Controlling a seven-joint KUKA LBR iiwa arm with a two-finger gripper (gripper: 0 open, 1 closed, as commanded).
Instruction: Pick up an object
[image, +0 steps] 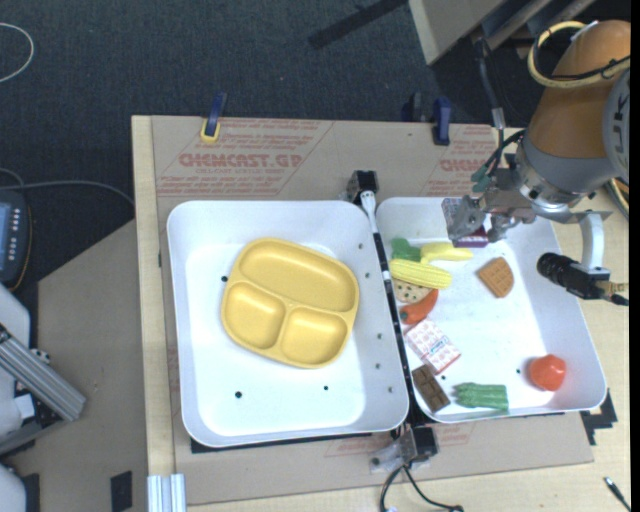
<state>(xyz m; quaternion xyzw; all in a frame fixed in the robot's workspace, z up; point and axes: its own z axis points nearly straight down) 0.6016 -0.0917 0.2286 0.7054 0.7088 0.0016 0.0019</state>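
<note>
So the gripper (470, 228) hangs over the far end of the right bin (575, 330), and honestly I can't tell how its jaws stand, too small and cluttered there. Just beside it sits a corn cob (419, 272), with something green half tucked behind, maybe a pepper. Also in there: a cookie-ish brown piece (495, 277), a tomato (546, 372), a green bean pod (481, 397). The left bin (200, 380) holds a yellow divided plate (290, 302).

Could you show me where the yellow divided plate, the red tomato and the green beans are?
yellow divided plate (290, 300), camera view, centre ridge.
red tomato (547, 372), camera view, its top.
green beans (482, 397), camera view, middle of bundle.
</note>
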